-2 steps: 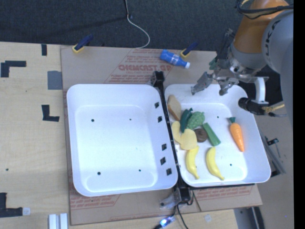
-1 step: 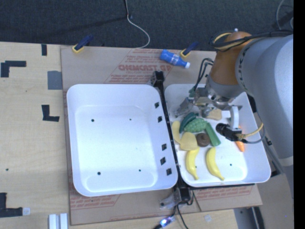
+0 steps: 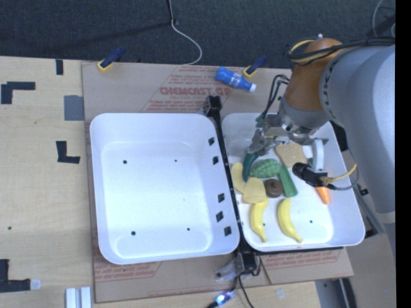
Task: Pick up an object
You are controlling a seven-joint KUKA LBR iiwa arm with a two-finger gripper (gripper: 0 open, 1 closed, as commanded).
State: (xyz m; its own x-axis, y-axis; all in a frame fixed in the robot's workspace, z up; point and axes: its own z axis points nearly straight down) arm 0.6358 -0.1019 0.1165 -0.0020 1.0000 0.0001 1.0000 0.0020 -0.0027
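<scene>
Dark carpet runs behind the desk, where a cardboard sheet carries two shallow white bins side by side. At nine o'clock sits the left bin; at three o'clock the right bin holds a heap of toy food. And the grey arm, orange band and all, is down over that heap, its hand hanging at the pile's twelve o'clock, just above a green bumpy piece. Whether the hand is released or clenched cannot be told from this angle; nothing can be seen held in it.

Closest to the hand, that green piece looks the likely target, lying at the pile's centre against a yellow wedge and a brown lump. Two bananas lie at six o'clock, a small carrot at three o'clock.

It looks like light, stiff moulded plastic, probably smooth, so it may squirt out of a pinch. Best bet: take it across its narrow middle, where the knobbly skin could give some bite, clear of its neighbours.
</scene>
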